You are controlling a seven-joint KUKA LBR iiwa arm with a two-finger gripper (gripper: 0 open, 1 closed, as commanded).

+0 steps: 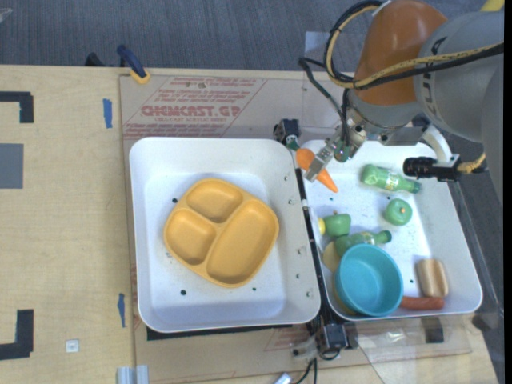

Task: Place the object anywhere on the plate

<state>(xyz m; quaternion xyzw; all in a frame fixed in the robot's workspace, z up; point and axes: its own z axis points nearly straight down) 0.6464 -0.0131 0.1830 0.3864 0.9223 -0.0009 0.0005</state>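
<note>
End effector [326,160] hangs over upper-left corner of right bin [464,238], just beside divider between bins; fingers closed on orange carrot [318,172], which tilts, tip pointing lower right. Yellow three-section plate [221,231] sits in middle of left bin [152,238], apart from carrot. Right bin holds green bottle [388,178], green apple [398,210], green pepper [336,224], blue bowl [369,278], hot dog bun [431,277], red sausage [422,302]. Both bins on wooden table [56,230]

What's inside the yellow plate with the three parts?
Nothing lies in the yellow plate; all three compartments show bare. What is under it in the left bin is covered.
</note>
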